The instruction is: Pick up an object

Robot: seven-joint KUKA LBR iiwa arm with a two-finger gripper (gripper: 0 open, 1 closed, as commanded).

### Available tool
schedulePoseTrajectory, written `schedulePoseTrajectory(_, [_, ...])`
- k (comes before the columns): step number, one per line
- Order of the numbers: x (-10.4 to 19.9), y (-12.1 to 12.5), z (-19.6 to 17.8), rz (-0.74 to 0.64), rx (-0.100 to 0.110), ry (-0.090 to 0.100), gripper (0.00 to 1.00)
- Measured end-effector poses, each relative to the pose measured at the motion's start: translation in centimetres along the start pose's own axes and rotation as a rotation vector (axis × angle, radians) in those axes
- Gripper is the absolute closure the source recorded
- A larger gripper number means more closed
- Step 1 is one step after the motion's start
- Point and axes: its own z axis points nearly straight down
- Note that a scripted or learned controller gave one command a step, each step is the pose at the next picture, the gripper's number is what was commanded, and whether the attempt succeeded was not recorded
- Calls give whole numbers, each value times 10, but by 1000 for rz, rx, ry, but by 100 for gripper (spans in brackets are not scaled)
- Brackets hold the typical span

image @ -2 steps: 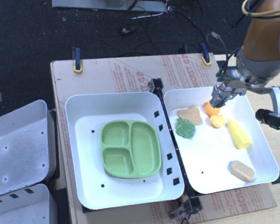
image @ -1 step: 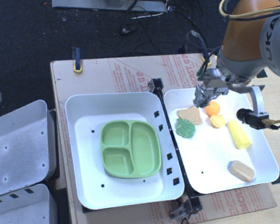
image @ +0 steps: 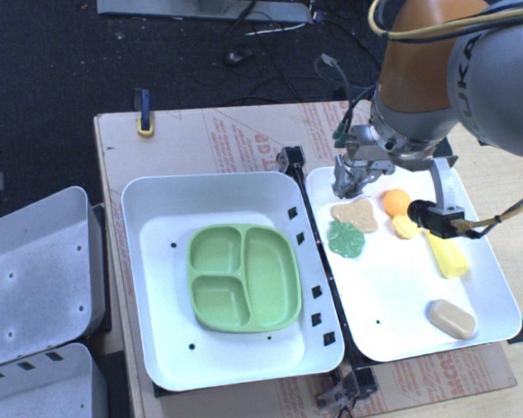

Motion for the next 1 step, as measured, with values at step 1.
schedulePoseTrajectory(1, [61, 8, 14, -1, 2, 1, 100])
